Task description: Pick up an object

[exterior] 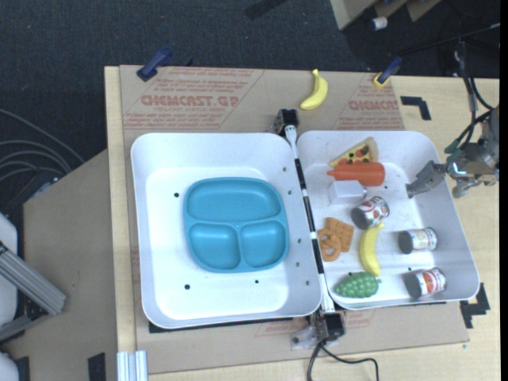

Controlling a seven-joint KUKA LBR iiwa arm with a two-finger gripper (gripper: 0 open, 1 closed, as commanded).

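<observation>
Currently the claw [426, 178] is hovering over the right white bin's [456, 236] edge, grip unreadable; descending there, it risks striking the rim, missing the small cylindrical tin can [417, 240].

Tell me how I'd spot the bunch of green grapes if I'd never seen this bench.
Look at the right-hand white bin, the one crowded with toy food beside the bin holding a blue divided plate. Go to its near left corner, just below the lower end of the yellow banana. The bunch of green grapes lies there, the only green, bumpy thing in that bin.
</observation>
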